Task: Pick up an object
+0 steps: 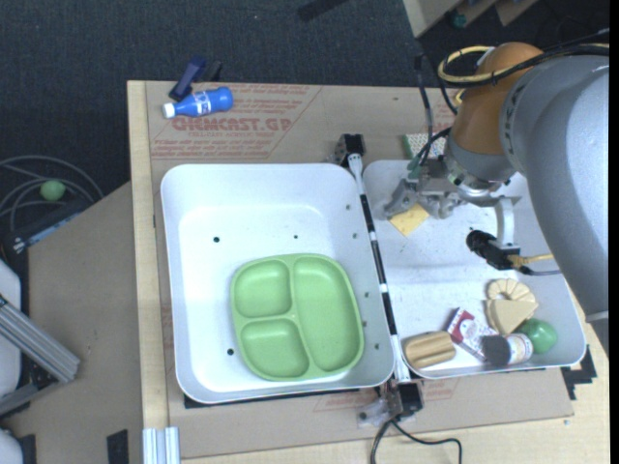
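Observation:
My gripper [418, 204] is low over the far left corner of the right bin [435, 288], with the grey arm and its orange band reaching in from the right. A small yellow wedge [410, 222] lies on the bin floor right at the gripper's lower edge, partly covered by it. I cannot make out whether the wedge is between the jaws. Nearer the front of the same bin lie a tan roll-shaped piece [428, 349], a red and white packet [465, 328], pale wooden fan-shaped pieces [510, 303] and a small bottle with a green cap [527, 341].
The left bin [193, 220] holds a green divided plate [293, 315]. A black bar [372, 249] runs along the seam between the bins. A blue and white bottle [200, 101] lies on the cardboard behind the left bin.

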Motion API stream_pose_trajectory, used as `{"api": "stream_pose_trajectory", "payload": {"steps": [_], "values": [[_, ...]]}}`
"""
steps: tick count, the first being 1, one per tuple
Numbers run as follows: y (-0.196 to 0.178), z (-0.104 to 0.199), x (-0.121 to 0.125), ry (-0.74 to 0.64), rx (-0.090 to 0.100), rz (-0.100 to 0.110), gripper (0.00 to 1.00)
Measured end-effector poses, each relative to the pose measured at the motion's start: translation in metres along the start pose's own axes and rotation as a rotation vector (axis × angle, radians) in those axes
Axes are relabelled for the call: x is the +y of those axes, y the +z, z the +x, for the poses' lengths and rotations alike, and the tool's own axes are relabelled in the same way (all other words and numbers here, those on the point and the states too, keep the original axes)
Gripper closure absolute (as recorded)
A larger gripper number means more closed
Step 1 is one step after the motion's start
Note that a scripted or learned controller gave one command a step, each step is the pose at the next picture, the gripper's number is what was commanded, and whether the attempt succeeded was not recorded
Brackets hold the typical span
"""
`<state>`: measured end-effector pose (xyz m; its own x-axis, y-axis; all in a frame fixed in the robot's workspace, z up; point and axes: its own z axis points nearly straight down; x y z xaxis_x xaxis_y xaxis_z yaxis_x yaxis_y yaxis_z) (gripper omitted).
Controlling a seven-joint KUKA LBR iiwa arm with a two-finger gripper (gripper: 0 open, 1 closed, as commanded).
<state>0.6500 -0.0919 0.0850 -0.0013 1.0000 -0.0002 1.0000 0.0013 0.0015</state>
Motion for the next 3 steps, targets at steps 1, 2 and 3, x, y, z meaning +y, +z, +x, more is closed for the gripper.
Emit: {"api": "stream_pose_trajectory", "payload": {"steps": [1,2,3], "values": [[0.000,0.000,0.000,0.000,0.000,0.001,0.00],[0.000,-0.004,0.017,0.000,-0.001,-0.001,0.00],[0.000,-0.001,0.015,0.000,0.000,0.002,0.00]]}}
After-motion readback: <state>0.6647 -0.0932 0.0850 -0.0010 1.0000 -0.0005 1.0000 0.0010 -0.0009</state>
